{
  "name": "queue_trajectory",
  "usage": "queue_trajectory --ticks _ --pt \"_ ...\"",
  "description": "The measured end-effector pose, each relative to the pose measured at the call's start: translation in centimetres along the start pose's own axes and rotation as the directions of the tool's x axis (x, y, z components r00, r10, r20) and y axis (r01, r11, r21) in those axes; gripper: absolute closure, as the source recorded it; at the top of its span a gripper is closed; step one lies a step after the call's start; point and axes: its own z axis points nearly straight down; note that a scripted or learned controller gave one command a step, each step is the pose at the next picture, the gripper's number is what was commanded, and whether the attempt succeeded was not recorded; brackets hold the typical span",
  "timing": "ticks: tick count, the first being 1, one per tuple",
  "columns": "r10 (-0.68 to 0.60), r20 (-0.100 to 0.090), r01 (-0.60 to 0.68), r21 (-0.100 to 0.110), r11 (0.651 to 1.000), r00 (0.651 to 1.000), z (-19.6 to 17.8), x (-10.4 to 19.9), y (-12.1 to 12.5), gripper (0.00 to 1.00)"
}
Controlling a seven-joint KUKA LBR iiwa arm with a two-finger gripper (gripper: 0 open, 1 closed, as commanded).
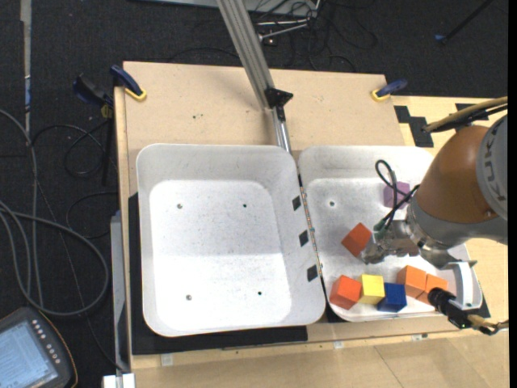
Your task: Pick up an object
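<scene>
**Pick not done yet – claw low in right bin**

Left bin (153,217): no objs. Right bin (323,168): orange block (356,239) touching or just beside claw (378,250); can't tell if claw open or closed. Lift left to do, I'd say.

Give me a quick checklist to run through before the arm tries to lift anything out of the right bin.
1. Gripper is over the right white bin: ok.
2. Tilted orange block sits just left of the gripper, within reach: ok.
3. A block is seen between the fingers: cannot tell, the wrist hides them.
4. Front-row orange cube, yellow cube and blue cube are packed close, little finger room: not ok.
5. Purple block is partly hidden by the arm: cannot tell.
</scene>
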Motion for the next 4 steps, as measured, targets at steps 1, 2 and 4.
queue_trajectory --ticks 1,2,4 --pt "-0.005 0.002 0.005 -0.006 1.0 1.0 -6.3 0.1 0.2 1.0" --pt "-0.004 0.001 0.004 -0.001 1.0 1.0 -7.3 0.1 0.3 1.0" --pt "-0.011 -0.002 0.011 0.001 1.0 1.0 -8.4 11.2 1.5 1.0"
